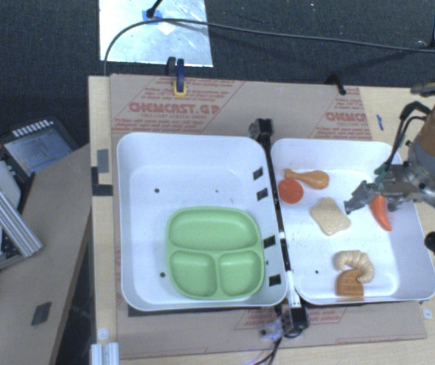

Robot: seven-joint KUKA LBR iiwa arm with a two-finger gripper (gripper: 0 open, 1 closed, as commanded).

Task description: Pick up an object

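Gripper: the gripper (376, 196) sits at the right bin's (411, 284) 3 o'clock edge, fingers spread, nothing between them.
Carrot: an orange carrot piece (383, 213) lies just beside the fingertips, at their 5 o'clock (touching or not, I cannot tell).
Neighbours: bread slice (329, 216) at 9 o'clock of the gripper, croissant (354, 271) toward 6 o'clock.
Left bin: green divided plate (214, 251).
Risk: closing off-centre could nudge the carrot against the wall rather than trap it.
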